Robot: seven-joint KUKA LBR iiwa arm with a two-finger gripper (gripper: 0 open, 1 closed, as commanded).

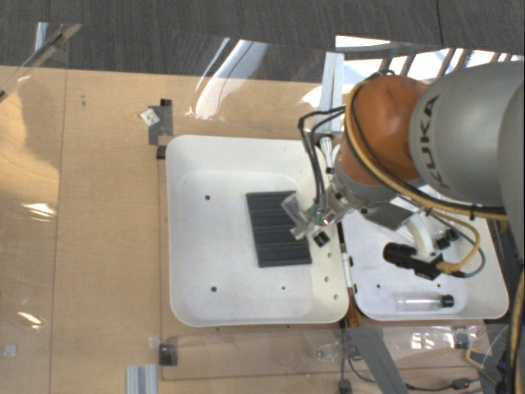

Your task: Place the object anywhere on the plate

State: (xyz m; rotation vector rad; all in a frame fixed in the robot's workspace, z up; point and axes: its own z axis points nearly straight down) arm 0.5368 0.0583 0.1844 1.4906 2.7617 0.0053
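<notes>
A dark grey ribbed plate lies flat in the left bin, right of its middle. My gripper hangs over the plate's right edge, with the grey and orange arm reaching in from the right above the wall between the bins. Nothing can be made out in the gripper. A clear tube with a black cap lies on its side near the front of the right bin, well apart from the gripper.
The arm's bulk covers most of the right bin's back half. A small black bracket stands on the bench at the left bin's far left corner. Bare wooden bench stretches to the left.
</notes>
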